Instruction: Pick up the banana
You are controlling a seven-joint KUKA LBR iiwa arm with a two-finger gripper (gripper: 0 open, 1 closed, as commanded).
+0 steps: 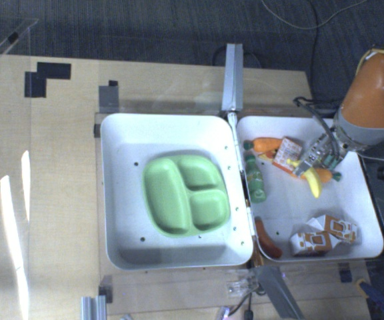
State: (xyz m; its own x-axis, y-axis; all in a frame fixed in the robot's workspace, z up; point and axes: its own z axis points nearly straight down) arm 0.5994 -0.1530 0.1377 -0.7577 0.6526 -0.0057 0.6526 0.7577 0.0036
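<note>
Pincer, grip state indiscernible, poised in the right bin at the far end of the banana, whose long axis runs near-right.

grey arm, orange band, black cables

Even overhead light, left-side glare

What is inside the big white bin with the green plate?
The left bin holds just a green plate with three sections, lying flat. Its sections look bare. Whatever may lie under the plate is covered, so that cannot be seen. The banana lies in the other bin.
</note>
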